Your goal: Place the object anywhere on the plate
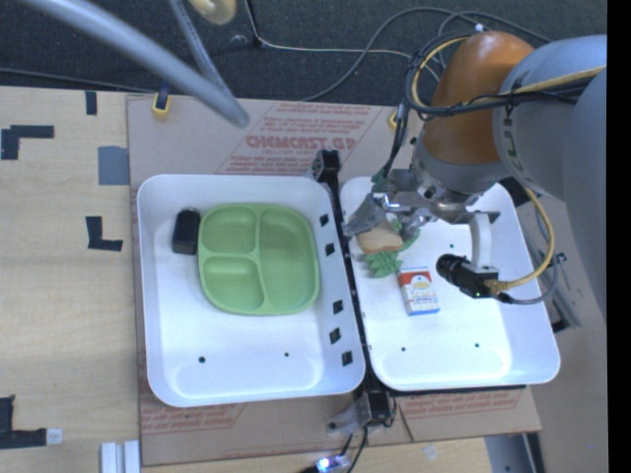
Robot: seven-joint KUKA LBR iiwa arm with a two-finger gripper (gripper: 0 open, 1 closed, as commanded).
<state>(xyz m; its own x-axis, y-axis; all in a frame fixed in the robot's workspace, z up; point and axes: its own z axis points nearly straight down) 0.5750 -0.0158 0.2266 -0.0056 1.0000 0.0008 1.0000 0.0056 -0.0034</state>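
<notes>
**Hand low over the sandwich toy**

Right of centre, the hand (386,217) hangs over a tan-and-green sandwich toy (380,247) in the right bin (513,363); finger state unclear. Probably light, slightly squashy (grip its sides). The green plate (258,259) waits left.

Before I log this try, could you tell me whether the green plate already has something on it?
No, the plate sits bare in the left bin.

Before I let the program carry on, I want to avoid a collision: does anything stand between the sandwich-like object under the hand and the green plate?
Only the bins' adjoining walls. The tan and green object lies in the right bin beside them; the green plate sits just across in the left bin. A small black block lies at the plate's far side.
</notes>
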